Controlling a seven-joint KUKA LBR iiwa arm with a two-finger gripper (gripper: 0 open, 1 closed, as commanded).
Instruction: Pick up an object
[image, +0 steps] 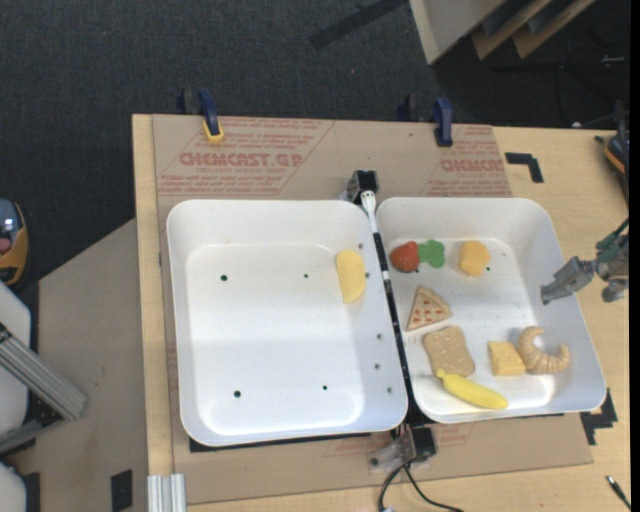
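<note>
Toy foods crowd the right shallow white bin (540, 225), a pale yellow oval piece (350, 275) lies in the left white bin (190, 300), the grey gripper (575, 277) hovers at the right rim, finger state unclear, and the brown board surface (300, 150) reads "CHEMCAST".

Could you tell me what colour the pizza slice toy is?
Tan crust with red topping on the pizza slice, camera view.
</note>
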